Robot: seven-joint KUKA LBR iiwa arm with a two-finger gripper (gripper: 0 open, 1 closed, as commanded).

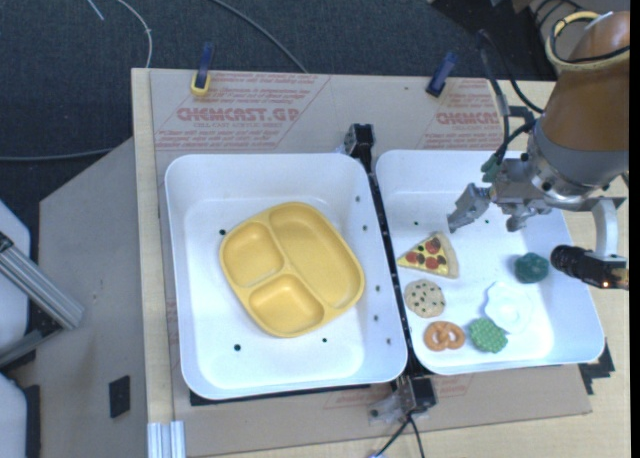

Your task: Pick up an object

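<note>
Where gripper (478, 208) hovers, state unclear, pizza slice (430, 255): triangular, red-topped, tan crust.

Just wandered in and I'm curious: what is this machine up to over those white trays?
A robot arm reaches in over the right bin, its gripper hanging above toy food: a pizza slice, a cookie, a pretzel and some green pieces. It holds nothing. The left bin holds a yellow divided plate.
</note>
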